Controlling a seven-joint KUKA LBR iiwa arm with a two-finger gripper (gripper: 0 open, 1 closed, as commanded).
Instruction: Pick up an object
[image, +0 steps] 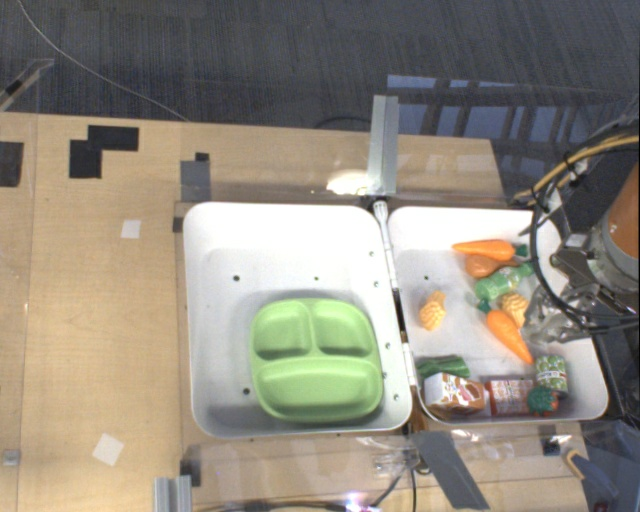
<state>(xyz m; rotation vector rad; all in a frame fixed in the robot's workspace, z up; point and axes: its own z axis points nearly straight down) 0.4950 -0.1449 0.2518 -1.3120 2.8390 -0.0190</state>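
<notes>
The right bin (430, 240) holds several toy foods. A carrot (485, 247) lies near the back, with a small orange piece (482, 266) and a green item (497, 285) just below it. A yellow corn cob (433, 311) sits alone towards the left wall. A second carrot (508, 336) lies at a slant in the middle. Along the front wall are a brown pouch (455, 393), a red box (508, 395), a small can (551, 372) and a broccoli piece (541, 400). My gripper (548, 322) hangs low over the bin's right side, just right of the slanted carrot.
The left bin (220, 250) carries a green divided plate (315, 358) towards its front. A metal post (384, 145) stands behind the divider between the bins. Cables (560, 180) loop off the arm above the right bin's back corner.
</notes>
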